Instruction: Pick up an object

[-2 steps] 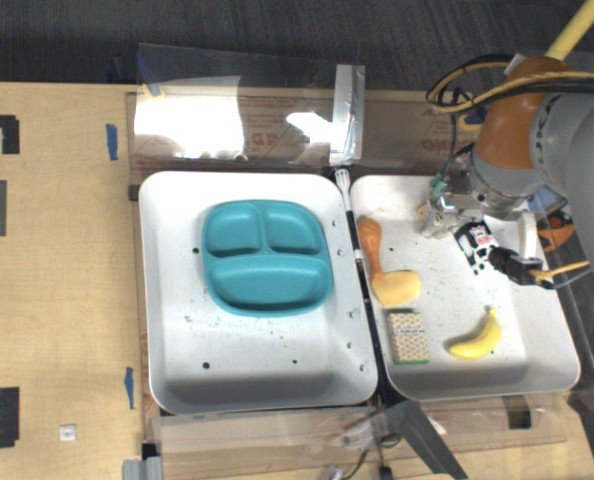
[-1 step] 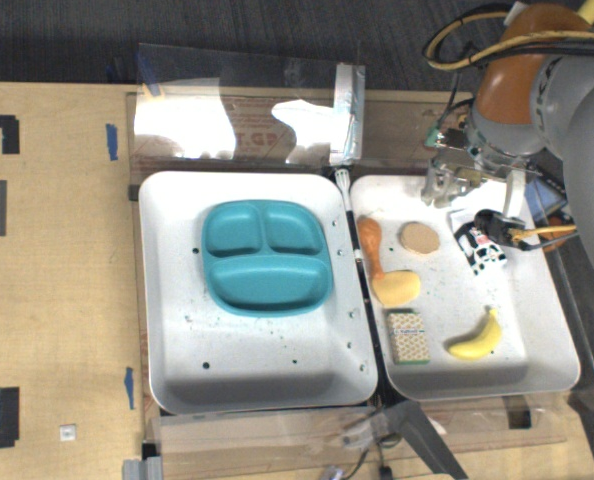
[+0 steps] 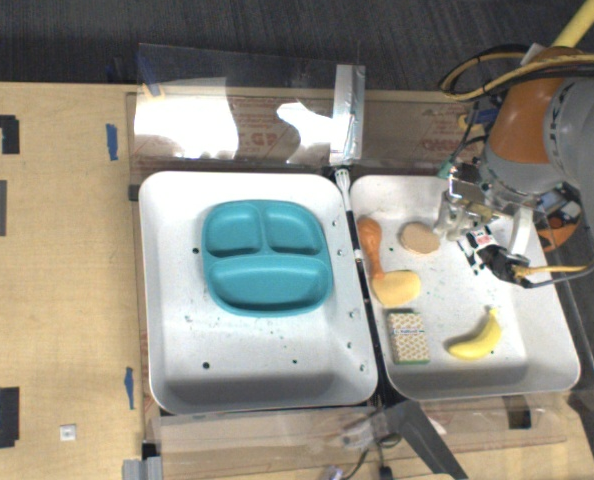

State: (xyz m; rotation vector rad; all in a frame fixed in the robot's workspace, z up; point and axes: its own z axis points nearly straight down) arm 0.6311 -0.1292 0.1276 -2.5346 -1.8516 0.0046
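Lying nearest the camera in the right bin are a yellow banana toward the front right and a small patterned packet toward the front left, well apart from each other. Behind the packet sits a yellow-orange rounded item, touching the lower end of an orange carrot-shaped item that runs along the bin's left wall. Farther back, a tan rounded item rests on the bin floor. The gripper hangs just beside it on the right, near or touching its edge; nothing can be seen held between its tips, and their spread cannot be judged from this angle. The grey arm with its orange band enters above. The left bin carries a teal divided tray near its centre.
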